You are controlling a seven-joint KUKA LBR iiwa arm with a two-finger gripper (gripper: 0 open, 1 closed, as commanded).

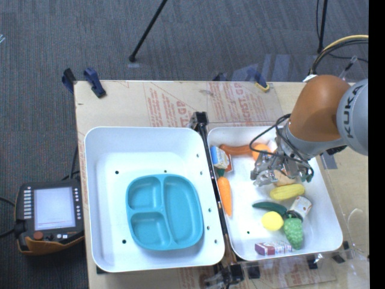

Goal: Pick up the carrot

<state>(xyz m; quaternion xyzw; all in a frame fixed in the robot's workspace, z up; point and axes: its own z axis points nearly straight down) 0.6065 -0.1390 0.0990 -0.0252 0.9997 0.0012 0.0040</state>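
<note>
Over right bin: tool low, finger state unclear; carrot apart, untouched.

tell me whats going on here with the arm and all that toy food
A grey and orange robot arm reaches into the right bin, which holds toy food. Its hand sits low near the bin's upper middle. The carrot it is meant to pick up lies against the bin's left wall, apart from the hand and not held. The left bin holds a blue divided plate.
</note>
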